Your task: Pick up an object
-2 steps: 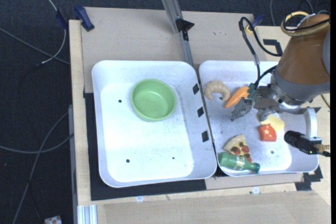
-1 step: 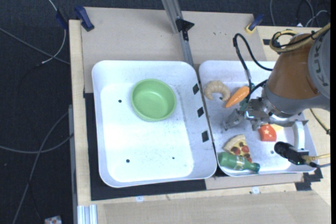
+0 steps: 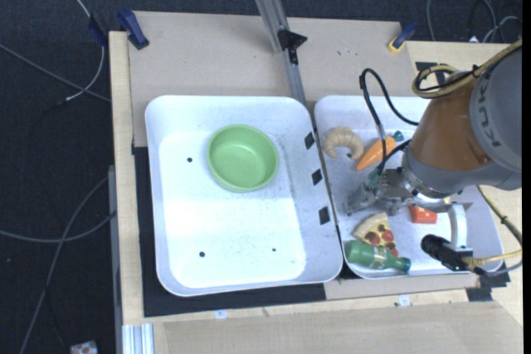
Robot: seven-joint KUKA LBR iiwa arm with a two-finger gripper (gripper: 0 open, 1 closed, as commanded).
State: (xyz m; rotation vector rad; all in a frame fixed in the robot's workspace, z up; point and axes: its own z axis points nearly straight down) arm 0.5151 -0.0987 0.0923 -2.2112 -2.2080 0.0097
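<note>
Green bottle (image 3: 377,255) lies beside a pizza slice (image 3: 377,230); gripper (image 3: 373,196) finger state unreadable.

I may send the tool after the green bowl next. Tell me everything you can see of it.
The green bowl is round, pale green, smooth and plastic-looking, with a plain rim and nothing visible inside. It sits upright, mouth up, on the floor of the left bin, in its upper middle part, nearer the back wall than the front. It stands alone: no other item touches it.
</note>
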